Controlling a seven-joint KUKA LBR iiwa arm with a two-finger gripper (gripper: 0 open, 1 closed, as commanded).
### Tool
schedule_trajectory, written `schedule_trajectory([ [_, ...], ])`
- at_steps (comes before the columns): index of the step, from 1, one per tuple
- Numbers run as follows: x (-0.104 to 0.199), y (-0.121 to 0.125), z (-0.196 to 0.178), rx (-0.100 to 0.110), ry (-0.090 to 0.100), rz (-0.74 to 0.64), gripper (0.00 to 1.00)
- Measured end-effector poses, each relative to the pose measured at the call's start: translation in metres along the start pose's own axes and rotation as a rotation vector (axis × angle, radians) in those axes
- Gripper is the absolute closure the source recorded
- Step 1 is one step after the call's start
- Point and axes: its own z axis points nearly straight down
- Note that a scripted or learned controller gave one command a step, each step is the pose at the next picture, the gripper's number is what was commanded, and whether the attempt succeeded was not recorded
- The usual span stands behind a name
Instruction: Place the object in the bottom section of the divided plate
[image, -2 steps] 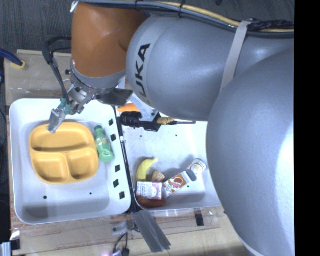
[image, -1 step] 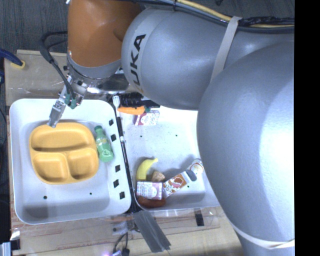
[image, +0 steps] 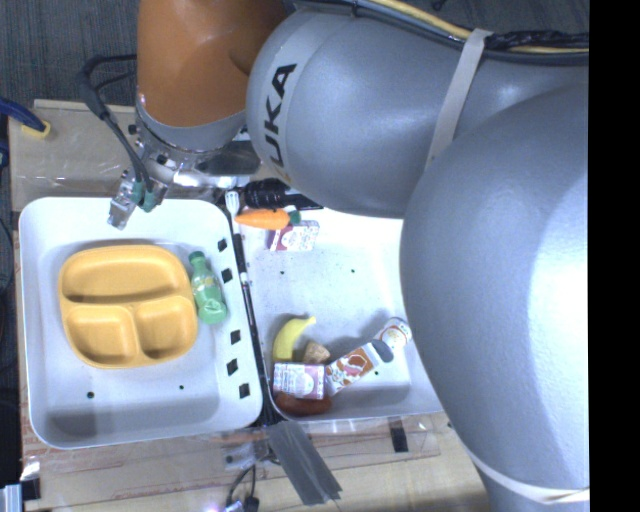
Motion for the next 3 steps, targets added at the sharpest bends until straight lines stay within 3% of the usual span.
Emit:
schedule_trajectory([
  [1, 0.024, -0.001, 0.181, 0.002, 0.005, 0.039, 1.00],
  [2, -0.002, 0.014, 0.014, 0.003, 0.004, 0.383, 1.00],
  [3, -0.039, 0.020, -0.036, 0.003, 0.004, 0.326, 1.00],
])
